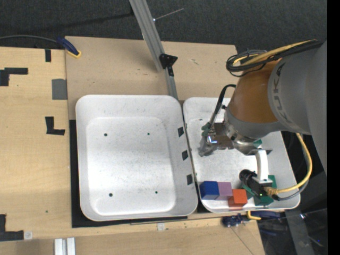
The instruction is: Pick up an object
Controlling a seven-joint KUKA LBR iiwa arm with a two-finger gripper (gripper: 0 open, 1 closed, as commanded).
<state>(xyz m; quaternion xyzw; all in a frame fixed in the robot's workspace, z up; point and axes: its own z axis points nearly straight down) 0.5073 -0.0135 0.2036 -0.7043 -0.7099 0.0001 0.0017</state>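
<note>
Reaching in over the right bin [194, 137], my arm [265, 97] has its grey body and orange band covering most of that bin's upper half, and the gripper [208, 142] sits low near the bin's left wall. From up here I cannot tell whether it is spread or closed, and I see nothing caught in it.

The objects I could pick lie toward the bottom edge of the view from the gripper, clustered along the right bin's near rim. A blue block [210, 189] is the closest, almost straight below the gripper in the view. Just beside it, on its right, is a pale purple block [225, 189], touching or nearly so. An orange block [239, 197] sits next, slightly lower and further right of the gripper. Beyond that, a green piece [265, 194] lies by the bin's lower right corner, partly hidden by a black and white part of the arm's wrist hardware.

The left bin [130, 155] lies to the gripper's left, across the shared rims. A grey pole [151, 33] slants down from the top of the view to the gap between the bins, above the gripper.
</note>
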